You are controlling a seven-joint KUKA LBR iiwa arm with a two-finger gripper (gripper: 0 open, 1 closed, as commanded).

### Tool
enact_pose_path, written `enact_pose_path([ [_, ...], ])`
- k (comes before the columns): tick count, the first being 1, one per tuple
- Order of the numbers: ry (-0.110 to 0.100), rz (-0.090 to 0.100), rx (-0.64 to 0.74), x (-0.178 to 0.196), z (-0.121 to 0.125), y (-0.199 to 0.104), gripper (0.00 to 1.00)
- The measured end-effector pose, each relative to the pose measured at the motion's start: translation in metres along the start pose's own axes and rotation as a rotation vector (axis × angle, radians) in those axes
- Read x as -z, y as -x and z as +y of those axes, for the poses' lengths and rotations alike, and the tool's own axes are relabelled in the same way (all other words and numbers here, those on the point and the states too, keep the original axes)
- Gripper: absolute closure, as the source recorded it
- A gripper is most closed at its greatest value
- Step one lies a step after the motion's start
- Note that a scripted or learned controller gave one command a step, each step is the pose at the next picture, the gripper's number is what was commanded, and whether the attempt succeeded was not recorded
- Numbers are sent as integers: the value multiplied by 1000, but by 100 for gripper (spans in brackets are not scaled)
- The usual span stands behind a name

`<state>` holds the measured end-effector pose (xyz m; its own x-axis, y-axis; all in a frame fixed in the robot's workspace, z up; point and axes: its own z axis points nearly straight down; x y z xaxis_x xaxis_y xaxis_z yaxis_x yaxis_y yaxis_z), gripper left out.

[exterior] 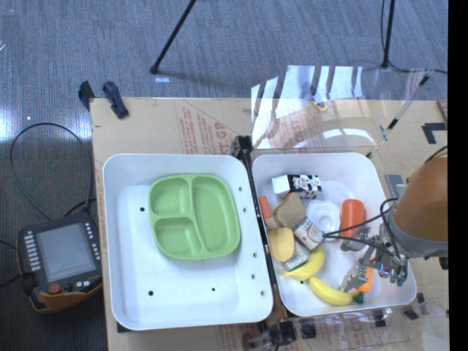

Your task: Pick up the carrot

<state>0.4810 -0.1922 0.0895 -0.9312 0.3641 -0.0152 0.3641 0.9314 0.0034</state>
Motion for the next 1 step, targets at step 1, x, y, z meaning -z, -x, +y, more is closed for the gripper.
enact_pose_path([
  [1, 3, 5, -1, 9, 1, -1, 100],
])
